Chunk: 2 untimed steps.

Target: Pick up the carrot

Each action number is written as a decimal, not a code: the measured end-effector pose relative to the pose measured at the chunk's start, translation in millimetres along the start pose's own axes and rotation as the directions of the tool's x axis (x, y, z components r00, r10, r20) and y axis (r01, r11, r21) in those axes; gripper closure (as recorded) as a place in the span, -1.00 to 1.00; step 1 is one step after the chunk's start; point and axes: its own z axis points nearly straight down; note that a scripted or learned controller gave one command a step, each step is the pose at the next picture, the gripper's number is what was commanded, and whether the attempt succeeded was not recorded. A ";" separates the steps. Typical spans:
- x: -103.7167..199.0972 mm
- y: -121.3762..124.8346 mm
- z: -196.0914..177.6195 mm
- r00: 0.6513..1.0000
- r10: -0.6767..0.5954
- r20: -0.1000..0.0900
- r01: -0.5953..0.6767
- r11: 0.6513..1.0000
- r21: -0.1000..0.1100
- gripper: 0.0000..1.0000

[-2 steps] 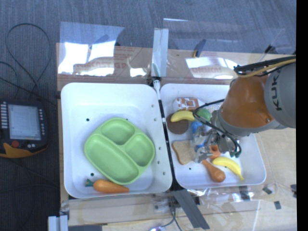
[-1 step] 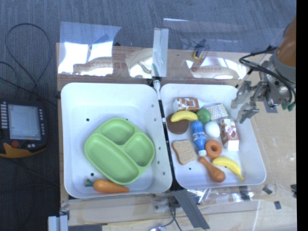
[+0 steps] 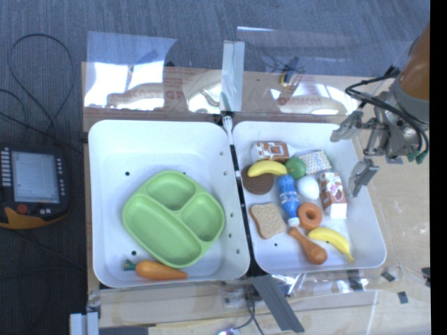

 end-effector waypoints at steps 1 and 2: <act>67.5 29.2 67.0 0.994 -0.112 -0.006 0.112 0.994 -0.002 -1.00; 60.2 52.1 184.9 0.982 -0.186 -0.011 0.186 0.982 -0.005 -1.00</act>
